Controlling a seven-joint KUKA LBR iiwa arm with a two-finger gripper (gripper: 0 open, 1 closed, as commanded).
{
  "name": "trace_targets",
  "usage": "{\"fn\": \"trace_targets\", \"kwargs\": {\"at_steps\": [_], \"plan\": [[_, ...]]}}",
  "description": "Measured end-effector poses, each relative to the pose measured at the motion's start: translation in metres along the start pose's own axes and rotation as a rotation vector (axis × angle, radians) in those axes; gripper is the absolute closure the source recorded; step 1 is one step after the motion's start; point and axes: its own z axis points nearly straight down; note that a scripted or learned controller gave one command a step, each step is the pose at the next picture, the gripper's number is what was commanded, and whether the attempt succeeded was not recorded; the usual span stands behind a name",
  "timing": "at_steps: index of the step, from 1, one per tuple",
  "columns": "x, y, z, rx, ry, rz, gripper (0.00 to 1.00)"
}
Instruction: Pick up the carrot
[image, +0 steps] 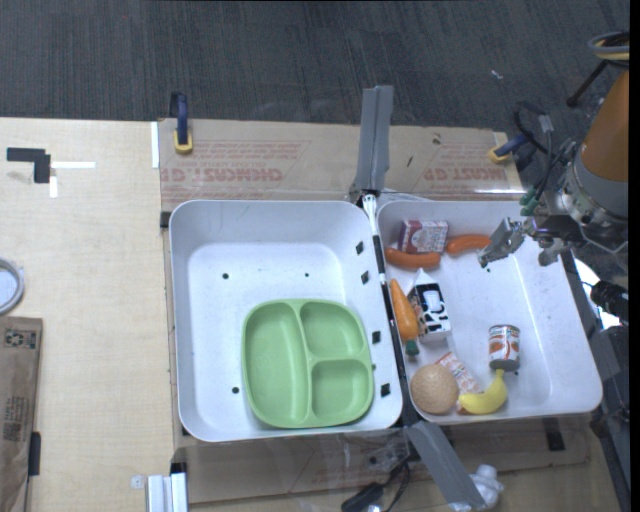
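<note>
The carrot (404, 309) lies along the left wall of the right bin (545, 310), pointing up and down the view, with a small black-and-white carton (431, 310) just beside it on its right. The pincer (515, 240) hangs over the upper right part of that same bin, well apart from the carrot, its fingers spread and nothing between them. Further up the bin sit a pink box (424, 236) and two orange sausage-like pieces (412, 258). Near the front edge are a small can (504, 346), a banana (485, 396) and a round tan ball (434, 388). The left bin (200, 300) holds a green divided plate (308, 362).
</note>
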Motion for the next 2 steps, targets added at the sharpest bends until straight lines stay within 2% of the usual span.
{"fn": "trace_targets", "kwargs": {"at_steps": [1,2], "plan": [[0.021,0.003,0.111,0.0,0.001,-0.138,0.0],[0.004,-0.069,0.18,-0.005,0.001,-0.274,0.0]]}}
